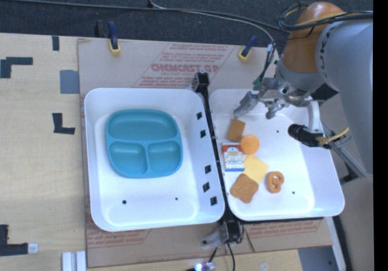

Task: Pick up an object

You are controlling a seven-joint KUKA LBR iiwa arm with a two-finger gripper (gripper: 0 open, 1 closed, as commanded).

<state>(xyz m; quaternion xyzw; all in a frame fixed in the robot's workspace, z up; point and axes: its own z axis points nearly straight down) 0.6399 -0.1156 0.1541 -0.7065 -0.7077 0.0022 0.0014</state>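
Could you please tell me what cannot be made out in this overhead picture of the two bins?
- Gripper in the camera view: finger state unclear, too small and blurred.
- Small printed card in the right bin: print too small to read.
- Arm: cut off by the right edge.

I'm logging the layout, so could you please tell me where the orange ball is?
The orange ball lies in the right bin, just right of the brown block and above the yellow slice.
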